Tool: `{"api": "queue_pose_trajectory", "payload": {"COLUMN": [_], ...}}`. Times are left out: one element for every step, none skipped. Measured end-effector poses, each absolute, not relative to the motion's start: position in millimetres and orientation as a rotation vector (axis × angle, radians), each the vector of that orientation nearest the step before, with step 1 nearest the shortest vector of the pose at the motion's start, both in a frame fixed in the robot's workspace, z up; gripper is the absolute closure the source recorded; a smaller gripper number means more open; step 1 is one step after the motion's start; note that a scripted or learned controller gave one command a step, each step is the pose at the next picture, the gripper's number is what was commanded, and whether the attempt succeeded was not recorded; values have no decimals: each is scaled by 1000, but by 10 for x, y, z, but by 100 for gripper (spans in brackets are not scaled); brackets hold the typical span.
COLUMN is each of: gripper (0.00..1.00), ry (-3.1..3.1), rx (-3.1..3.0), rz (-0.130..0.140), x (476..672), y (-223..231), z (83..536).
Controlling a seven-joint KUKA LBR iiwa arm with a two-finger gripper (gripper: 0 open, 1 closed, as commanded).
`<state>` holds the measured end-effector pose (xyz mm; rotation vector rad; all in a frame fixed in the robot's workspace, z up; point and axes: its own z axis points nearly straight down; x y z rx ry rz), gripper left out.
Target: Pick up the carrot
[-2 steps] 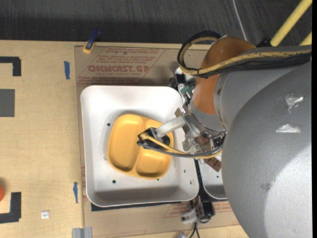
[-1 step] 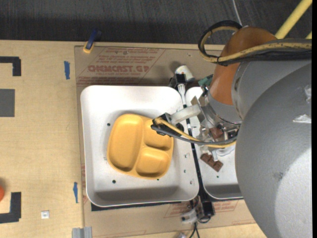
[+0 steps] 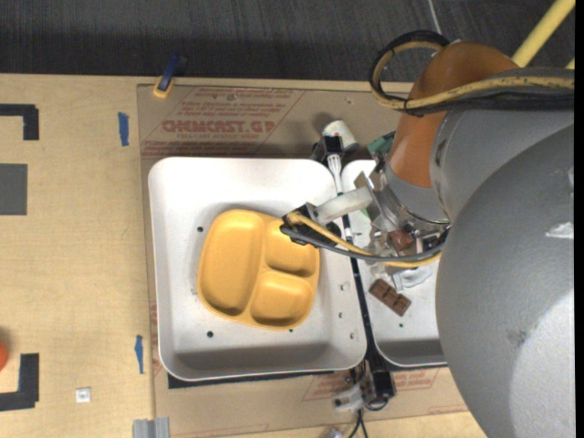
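The arm's grey bulk and orange band (image 3: 438, 108) cover most of the right bin (image 3: 411, 349). Below the band, my gripper (image 3: 399, 241) hangs over the right bin's left part, close to the divider between the bins. The wrist and cables hide what lies under it. A small brown chunk (image 3: 388, 297) lies in the right bin just below the gripper. A black and yellow cable (image 3: 315, 234) loops out from the wrist over the left bin's right edge.
A yellow divided plate (image 3: 258, 267) sits in the middle of the left bin (image 3: 178, 245). A white and black fitting (image 3: 336, 140) stands behind the bins. A small orange-red thing (image 3: 3, 355) peeks in at the far left edge of the bench.
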<state>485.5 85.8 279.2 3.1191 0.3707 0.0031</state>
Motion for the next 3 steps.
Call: {"api": "queue_pose_trajectory", "payload": {"gripper": [100, 100, 100], "ry": [315, 322, 328], "rx": [3128, 3127, 3126], "rz": [-5, -5, -5], "x": [4791, 4797, 4801], "y": [821, 825, 829], "z": [2460, 2558, 2655]}}
